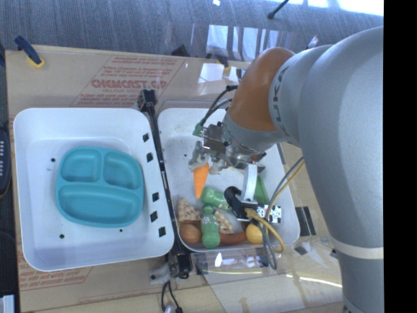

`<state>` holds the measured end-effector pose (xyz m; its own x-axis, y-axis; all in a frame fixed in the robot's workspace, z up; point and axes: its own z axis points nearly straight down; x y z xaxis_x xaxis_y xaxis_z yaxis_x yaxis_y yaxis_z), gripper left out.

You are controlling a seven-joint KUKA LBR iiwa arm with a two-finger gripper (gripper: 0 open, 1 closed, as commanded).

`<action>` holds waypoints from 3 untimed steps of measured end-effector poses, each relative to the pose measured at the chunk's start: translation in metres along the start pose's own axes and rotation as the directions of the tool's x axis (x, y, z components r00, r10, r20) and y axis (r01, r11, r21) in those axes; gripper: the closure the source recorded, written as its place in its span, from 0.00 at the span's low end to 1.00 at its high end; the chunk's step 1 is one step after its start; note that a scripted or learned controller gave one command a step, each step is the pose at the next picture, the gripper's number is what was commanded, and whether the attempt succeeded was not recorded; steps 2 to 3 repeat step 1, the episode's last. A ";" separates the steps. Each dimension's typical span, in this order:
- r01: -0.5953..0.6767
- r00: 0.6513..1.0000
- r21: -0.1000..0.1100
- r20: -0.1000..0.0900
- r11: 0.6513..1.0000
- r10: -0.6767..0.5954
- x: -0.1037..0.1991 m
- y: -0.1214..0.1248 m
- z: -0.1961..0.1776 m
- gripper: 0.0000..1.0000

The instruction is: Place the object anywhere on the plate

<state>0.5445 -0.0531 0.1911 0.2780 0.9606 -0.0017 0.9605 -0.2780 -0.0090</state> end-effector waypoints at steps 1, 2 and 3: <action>0.000 1.000 0.000 0.000 1.000 0.000 0.000 0.000 0.000 0.00; 0.000 1.000 0.000 0.000 1.000 0.000 0.000 0.000 0.000 0.00; 0.000 1.000 0.000 0.000 1.000 0.000 0.000 0.000 0.000 0.00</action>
